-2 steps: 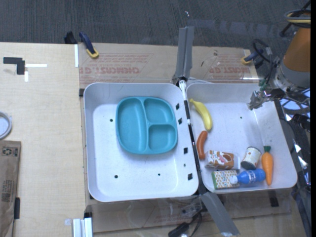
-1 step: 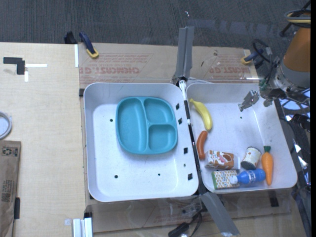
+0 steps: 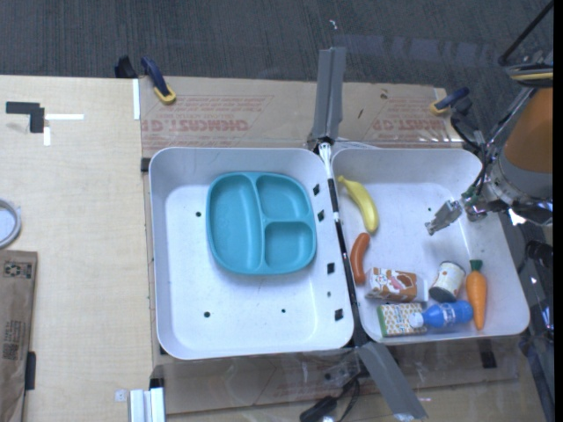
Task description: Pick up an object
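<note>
The fingers cannot be told as spread or closed; the gripper [image 3: 442, 217] is hanging over bare floor in the right bin [image 3: 413, 170], gripping nothing visible. The banana [image 3: 361, 202] is lying near the divider, the carrot [image 3: 476, 297] below.

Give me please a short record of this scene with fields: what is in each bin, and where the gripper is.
left bin: one teal divided plate
right bin: banana, sausage, snack packet, small can, carrot, blue bottle, green carton
gripper: above the right bin's upper right part, apart from the objects, nothing seen between its jaws
arm: enters from the right
</note>
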### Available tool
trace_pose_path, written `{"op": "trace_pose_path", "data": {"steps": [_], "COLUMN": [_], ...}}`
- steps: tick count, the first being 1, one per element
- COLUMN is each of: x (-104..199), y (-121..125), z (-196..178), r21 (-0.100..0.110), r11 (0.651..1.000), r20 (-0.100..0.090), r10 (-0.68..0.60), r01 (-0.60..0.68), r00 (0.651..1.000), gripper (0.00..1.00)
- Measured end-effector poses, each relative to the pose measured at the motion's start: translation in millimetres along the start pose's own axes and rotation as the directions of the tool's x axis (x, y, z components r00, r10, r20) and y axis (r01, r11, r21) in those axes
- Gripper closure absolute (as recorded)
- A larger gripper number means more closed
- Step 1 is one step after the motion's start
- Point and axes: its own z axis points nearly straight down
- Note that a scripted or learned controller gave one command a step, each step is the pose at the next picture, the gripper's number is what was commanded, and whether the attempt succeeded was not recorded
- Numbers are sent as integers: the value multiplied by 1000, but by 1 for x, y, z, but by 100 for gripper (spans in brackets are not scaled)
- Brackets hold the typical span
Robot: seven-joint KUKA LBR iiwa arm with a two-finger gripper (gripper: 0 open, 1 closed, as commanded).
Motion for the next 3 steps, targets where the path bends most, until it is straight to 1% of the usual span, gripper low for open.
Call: {"op": "trace_pose_path", "data": {"steps": [1,2,3], "x": [16,21,19], "y": [-84,-101,-102], "z": [5,19,10], "r21": [1,-6,-5], "r11": [999,990,991], "r20": [-5,0,1], "r10": [-37,-141,-135], "r01": [37,141,135], "r00": [999,990,991], "gripper": [0,0,100]}}
